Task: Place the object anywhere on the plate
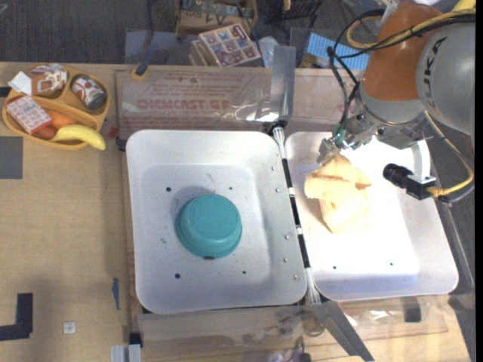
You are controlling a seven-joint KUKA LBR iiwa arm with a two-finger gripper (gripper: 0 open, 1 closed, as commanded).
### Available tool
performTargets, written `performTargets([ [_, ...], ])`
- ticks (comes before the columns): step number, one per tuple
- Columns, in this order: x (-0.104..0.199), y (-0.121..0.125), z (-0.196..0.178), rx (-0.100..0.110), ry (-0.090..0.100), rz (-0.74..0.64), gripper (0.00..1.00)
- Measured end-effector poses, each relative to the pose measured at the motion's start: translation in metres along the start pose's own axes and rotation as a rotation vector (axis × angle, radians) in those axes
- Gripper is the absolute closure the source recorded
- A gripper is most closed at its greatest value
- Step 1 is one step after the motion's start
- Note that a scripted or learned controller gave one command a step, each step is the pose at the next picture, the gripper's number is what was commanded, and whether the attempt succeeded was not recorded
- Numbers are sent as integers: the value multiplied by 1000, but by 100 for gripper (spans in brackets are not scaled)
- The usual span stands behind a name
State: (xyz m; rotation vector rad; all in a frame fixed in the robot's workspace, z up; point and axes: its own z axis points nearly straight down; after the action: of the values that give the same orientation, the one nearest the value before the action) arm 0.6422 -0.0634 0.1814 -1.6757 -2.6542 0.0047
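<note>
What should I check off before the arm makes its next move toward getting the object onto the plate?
1. Plate reachable: ok. The teal plate sits in the left bin, nothing on it.
2. Object located: ok. The pale yellow object lies in the right bin, apart from the plate.
3. Gripper near the object: ok, it sits at the object's upper edge.
4. Object held between the fingers: cannot tell; glare and the arm blur that spot.
5. Path across the divider between the bins: ok, nothing stands on it.
6. Object on plate: not ok, not yet done.
</note>
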Motion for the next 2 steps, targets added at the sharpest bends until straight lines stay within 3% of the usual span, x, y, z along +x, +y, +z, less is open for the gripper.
performTargets([
  [1,0,1,-40,-2,-1,-4,100],
  [2,45,22,-30,-1,2,-404,100],
])
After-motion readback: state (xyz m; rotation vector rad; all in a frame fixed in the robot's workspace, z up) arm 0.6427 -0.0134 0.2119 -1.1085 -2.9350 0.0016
